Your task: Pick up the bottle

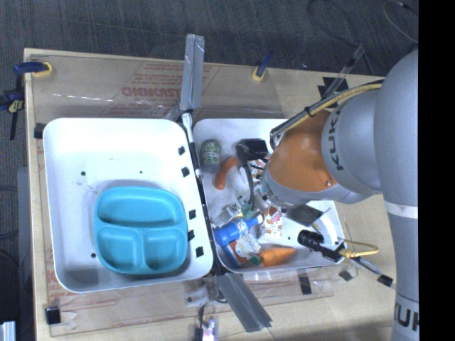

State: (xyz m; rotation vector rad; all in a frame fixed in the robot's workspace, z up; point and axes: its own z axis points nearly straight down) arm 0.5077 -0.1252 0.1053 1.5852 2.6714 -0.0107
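Arm [313, 158] hangs low over the right bin [213, 137], tool hidden, grip I cannot tell; bottle [237, 233] lies near the front

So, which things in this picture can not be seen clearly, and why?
- Gripper: in the camera view, hidden under the arm's orange band; open or shut cannot be told.
- Right bin: its middle is covered by the arm.
- Bottle: lies in clutter beside the carrot; its outline is unclear.
- Small items near the bottle: too small to name.
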